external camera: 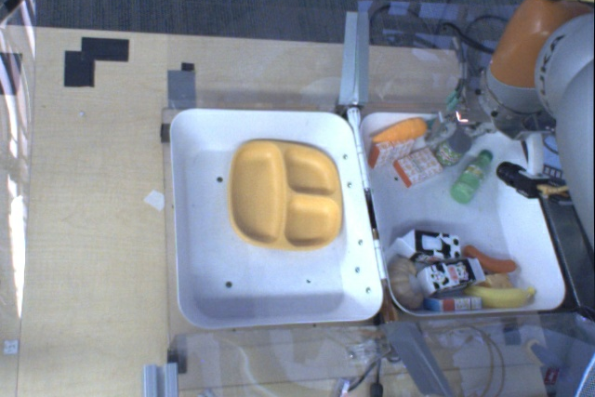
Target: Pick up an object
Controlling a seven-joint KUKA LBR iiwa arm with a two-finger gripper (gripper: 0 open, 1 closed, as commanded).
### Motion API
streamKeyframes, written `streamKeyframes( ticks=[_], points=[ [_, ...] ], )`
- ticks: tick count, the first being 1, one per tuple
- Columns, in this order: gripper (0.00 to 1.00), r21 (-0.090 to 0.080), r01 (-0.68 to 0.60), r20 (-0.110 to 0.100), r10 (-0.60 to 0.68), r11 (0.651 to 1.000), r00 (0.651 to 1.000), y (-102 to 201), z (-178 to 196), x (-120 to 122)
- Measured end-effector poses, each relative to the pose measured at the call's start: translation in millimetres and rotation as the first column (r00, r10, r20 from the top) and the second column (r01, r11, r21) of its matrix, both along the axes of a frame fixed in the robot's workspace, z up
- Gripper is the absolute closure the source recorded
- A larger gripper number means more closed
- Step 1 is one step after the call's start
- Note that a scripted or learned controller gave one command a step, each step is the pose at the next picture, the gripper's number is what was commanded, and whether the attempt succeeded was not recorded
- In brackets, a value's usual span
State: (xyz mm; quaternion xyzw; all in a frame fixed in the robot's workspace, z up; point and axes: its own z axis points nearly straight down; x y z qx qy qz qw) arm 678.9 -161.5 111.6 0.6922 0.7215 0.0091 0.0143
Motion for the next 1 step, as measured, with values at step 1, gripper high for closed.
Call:
streamKeyframes(
  ticks=[1],
  points=[
    [1.0, 0.005, -0.024, -0.024, 0.025, 1.0, 0.999, 57.7, 81.9, -8.1]
  ],
)
